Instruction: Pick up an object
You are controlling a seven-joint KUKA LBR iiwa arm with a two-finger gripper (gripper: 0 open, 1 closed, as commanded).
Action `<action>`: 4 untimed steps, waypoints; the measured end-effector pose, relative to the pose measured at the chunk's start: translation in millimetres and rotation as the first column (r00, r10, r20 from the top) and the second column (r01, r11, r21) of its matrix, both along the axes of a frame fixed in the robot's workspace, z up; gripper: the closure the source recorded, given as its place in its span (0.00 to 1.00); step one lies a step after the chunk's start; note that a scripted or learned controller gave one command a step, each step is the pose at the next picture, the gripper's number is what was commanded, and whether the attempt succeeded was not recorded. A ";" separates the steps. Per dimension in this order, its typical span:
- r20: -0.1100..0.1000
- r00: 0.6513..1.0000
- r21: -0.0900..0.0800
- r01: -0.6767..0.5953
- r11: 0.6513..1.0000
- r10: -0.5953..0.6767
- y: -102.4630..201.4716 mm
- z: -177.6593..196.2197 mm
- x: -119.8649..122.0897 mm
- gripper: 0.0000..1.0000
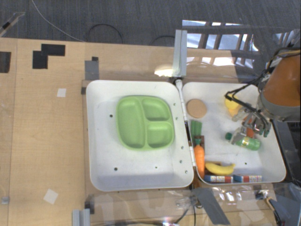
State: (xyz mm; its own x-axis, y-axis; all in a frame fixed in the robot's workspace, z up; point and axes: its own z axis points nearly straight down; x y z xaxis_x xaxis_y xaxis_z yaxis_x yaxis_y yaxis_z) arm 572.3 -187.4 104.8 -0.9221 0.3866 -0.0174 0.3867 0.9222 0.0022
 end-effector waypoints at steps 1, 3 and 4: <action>-0.005 0.999 0.003 0.037 0.999 -0.037 -4.9 -16.0 11.3 0.00; -0.005 0.968 0.000 -0.250 0.968 0.250 28.9 -16.2 58.4 0.00; -0.006 0.914 -0.002 -0.407 0.914 0.407 10.2 -16.1 32.4 0.00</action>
State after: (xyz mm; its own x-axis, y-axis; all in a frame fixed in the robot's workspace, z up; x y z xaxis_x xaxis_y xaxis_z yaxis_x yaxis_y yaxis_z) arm 604.7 -177.2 88.7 -0.9997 -0.0218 -0.0124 -0.0218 0.9998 -0.0018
